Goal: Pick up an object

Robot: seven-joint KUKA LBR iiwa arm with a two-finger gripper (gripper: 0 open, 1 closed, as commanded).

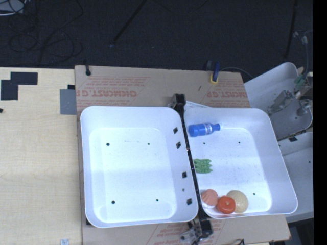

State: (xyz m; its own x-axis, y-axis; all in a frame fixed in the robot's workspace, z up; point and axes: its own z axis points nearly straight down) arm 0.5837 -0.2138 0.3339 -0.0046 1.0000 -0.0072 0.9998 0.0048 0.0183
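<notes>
Two shallow white bins are sitting side by side on a cardboard sheet (153,86) that is covering part of the table (36,152). The left bin (87,162) is showing just a few small dark spots on its floor. The right bin (271,152) is carrying every loose object. A blue bottle (203,129) is lying on its side at about 11 o'clock within that bin, its pale cap pointing toward 3 o'clock. A small green object (203,166) is resting near the bin's 9 o'clock wall, close to the black divider strip (186,157) running between the two bins. Down at about 7 o'clock, three rounded things are clustering together: a pinkish piece (209,197), a red ball (226,204) touching it, and a tan ball (238,200) just behind the red one.

At 3 o'clock of the view, a pale rounded part of the arm (286,91) is hanging beyond the right bin's outer edge, with metal fittings and cables beside it. The gripper is too hard to make out there, so whether it is apart or together I cannot tell. Nothing from the bin is showing against it.
</notes>
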